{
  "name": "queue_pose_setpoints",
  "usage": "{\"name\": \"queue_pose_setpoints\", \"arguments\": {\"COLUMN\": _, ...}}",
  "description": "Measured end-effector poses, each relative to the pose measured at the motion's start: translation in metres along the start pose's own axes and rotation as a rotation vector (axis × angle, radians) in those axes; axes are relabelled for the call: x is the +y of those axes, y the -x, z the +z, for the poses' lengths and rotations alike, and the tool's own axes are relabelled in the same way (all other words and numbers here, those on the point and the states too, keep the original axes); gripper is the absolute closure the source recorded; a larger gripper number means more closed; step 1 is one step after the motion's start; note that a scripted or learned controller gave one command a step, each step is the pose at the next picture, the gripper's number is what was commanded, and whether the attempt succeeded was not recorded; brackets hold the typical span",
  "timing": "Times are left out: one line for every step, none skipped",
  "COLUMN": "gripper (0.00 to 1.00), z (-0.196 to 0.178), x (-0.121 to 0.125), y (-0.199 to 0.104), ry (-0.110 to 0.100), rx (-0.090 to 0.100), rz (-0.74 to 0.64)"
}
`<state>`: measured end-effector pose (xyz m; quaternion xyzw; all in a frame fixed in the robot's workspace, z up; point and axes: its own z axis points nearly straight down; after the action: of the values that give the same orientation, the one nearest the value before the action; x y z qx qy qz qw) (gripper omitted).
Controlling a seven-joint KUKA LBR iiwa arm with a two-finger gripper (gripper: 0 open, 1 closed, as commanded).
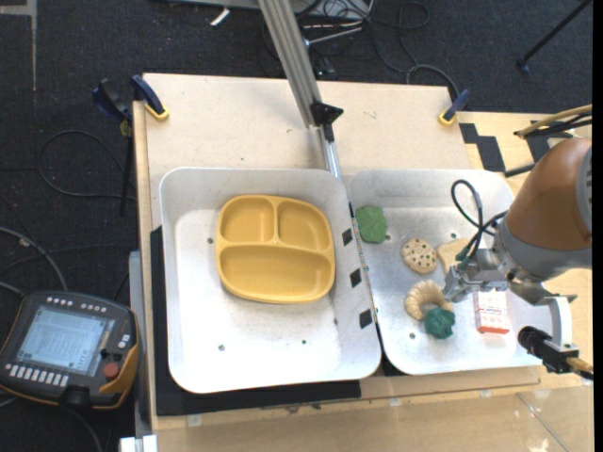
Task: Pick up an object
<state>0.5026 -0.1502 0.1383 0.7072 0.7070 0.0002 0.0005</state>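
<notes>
The right bin (415, 188) holds several small items: a light green lump (371, 223) at its left, a speckled round cookie (419, 254), a tan curved pastry-like piece (422, 298), a dark teal lump (439, 323) and a white and red carton (491, 312). My gripper (464, 280) hangs low over the bin's right half. It is just right of the tan piece and just left of the carton, with the cookie to its upper left. The grey wrist and orange band (565, 191) rise behind it to the right.
A yellow divided plate (276, 249) lies in the left bin (188, 347). A slanted metal pole (292, 45) comes down to the seam between the bins. A teach pendant (61, 347) sits on the floor at lower left. Clamps and cables line the bench's far edge.
</notes>
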Motion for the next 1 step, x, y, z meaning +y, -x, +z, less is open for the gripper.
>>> {"name": "queue_pose_setpoints", "arguments": {"gripper": 1.00, "z": -0.0433, "x": 0.0008, "y": -0.0048, "ry": 0.004, "rx": -0.001, "rz": -0.003}}
